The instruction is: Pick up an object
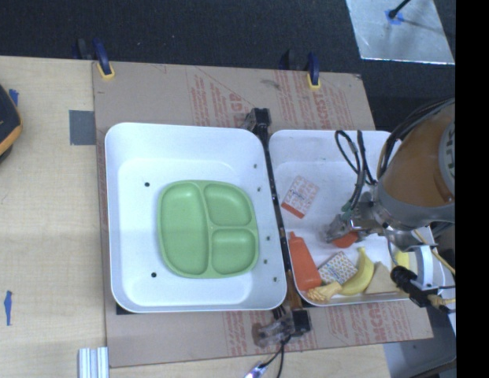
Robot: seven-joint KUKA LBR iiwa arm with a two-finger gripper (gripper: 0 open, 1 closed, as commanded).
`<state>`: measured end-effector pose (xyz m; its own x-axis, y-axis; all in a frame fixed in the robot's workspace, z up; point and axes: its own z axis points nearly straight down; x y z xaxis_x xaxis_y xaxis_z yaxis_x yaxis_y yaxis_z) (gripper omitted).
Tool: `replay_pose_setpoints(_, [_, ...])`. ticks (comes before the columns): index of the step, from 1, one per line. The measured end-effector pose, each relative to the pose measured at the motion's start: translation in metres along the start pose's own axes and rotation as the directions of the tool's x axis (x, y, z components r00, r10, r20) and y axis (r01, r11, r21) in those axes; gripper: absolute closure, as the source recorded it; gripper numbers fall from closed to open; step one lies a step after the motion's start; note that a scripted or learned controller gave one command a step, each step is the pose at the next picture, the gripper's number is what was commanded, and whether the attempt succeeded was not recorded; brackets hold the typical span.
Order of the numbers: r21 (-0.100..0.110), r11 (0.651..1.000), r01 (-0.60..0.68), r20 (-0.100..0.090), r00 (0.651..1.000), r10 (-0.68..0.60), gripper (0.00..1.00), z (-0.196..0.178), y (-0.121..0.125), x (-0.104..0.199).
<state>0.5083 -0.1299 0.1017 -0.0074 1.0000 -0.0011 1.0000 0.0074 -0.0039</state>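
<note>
The bench (47, 235) carries a sheet of brown cardboard (189, 93), and on it sit the two white bins side by side. The left bin (134, 152), toward nine o'clock, holds a pale green divided plate (206, 228) lying flat near its middle, well apart from anything else. The right bin (315, 144), toward three o'clock, holds all the small things, and the arm (417, 172) comes in over its three o'clock side, its bulk covering that part of the bin. The gripper (344, 228) is low in the right bin, near the bin's middle; something small and red-orange (348, 240) shows just at its tip, but I cannot tell whether the jaws are apart or together, nor whether that piece sits between them. At about six o'clock from the gripper, along the near wall, lie an orange block (303, 262), a small checkered packet (336, 267) and a banana (360, 274), close together, the banana touching the packet's edge. At about ten o'clock from the gripper lies a small red-and-white packet (300, 195), apart from the rest. As for progress, I judge the reach into the bin is made and the gripper is down among the things, but no lift is shown: nothing hangs clear of the bin floor. A firm hold and the raising are left to do.
</note>
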Motion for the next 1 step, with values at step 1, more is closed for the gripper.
replay_pose_setpoints(1, [-0.002, 1.0, -0.002, -0.001, 1.0, 0.002, 1.0, -0.0907, 0.0267, 0.0458])
